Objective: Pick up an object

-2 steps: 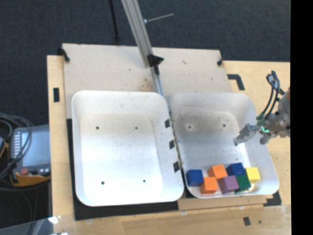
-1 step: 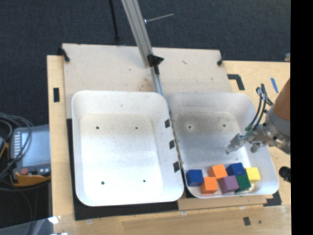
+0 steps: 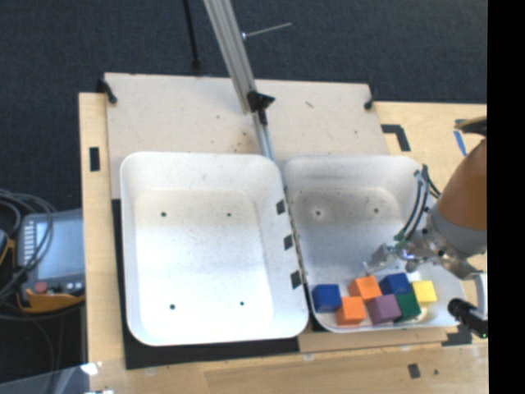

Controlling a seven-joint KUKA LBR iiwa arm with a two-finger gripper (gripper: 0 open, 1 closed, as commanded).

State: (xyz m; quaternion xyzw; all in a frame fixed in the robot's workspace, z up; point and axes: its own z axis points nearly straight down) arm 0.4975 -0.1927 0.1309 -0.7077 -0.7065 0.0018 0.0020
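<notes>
Gripper (image 3: 392, 257) is positioned just above the block cluster in the right bin (image 3: 344, 171); finger state cannot be told. An edge block, e.g. yellow block (image 3: 424, 292), should be targeted.

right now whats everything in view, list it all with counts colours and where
blue blocks: 2, blue, right bin's near corner, one at the cluster's left, one further right
orange blocks: 2, orange, middle of the cluster
purple block: 1, purple, cluster's front
green block: 1, green, right of the purple
yellow block: 1, yellow, cluster's right end
left bin: 1, white, bench left
right bin: 1, white, bench right
metal rail: 1, silver, slanting in from the top
pendant: 1, grey, far left with cables
end effector: 1, metallic, just above the blocks
arm: 1, orange band over grey, right side
</notes>
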